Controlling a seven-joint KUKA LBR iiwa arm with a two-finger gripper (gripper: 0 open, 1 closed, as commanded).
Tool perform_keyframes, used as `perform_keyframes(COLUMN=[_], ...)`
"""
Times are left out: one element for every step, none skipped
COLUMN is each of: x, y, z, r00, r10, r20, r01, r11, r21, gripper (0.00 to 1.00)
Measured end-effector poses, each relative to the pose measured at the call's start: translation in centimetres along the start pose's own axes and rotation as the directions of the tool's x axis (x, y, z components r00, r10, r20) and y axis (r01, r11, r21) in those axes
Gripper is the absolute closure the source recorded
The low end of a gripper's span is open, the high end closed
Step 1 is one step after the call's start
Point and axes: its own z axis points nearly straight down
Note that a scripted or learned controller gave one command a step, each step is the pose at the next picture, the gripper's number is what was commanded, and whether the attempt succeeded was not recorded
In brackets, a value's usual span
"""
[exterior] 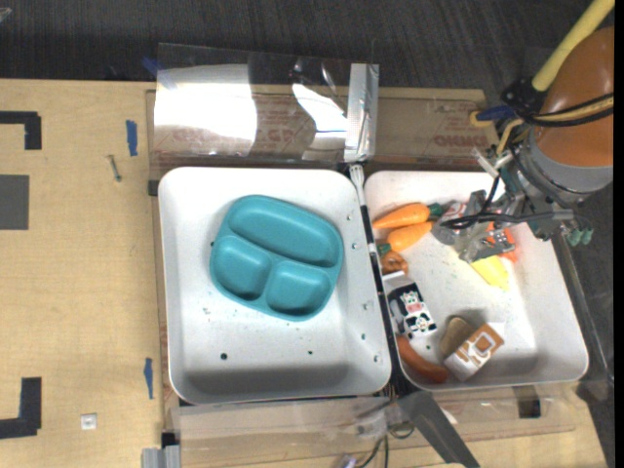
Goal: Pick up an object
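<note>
My gripper [480, 240] hangs low over the upper right part of the right bin [556, 305], reaching in from the right under the arm's orange band. Just below it lies a yellow piece [494, 272], partly covered by the gripper. Two orange carrots [404, 224] lie at the bin's upper left, left of the gripper. A small black-and-white toy [410, 310] sits by the left wall. A brown and white block [470, 344] and a red-orange sausage shape [419, 362] lie near the front edge.
The left bin [190, 339] holds a teal divided plate [276, 255] in its middle. A shiny clear plastic sheet [263, 115] lies behind the bins. Cables hang by the arm's wrist at the right.
</note>
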Motion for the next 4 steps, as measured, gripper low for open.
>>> perform_keyframes(x=[0.2, -2.3, -2.5, -2.5], y=[0.1, -2.6, -6.0, -4.9], z=[0.4, 12.7, 14.7, 16.1], r00=[1.0, 0.995, 0.967, 0.957], r10=[0.0, 0.101, 0.255, 0.289], r20=[-0.009, -0.021, -0.01, -0.009], r01=[0.0, -0.101, -0.256, -0.289], r11=[1.0, 0.995, 0.967, 0.957], r21=[-0.004, -0.007, -0.001, 0.0], gripper=[0.0, 0.0, 0.0, 0.0])
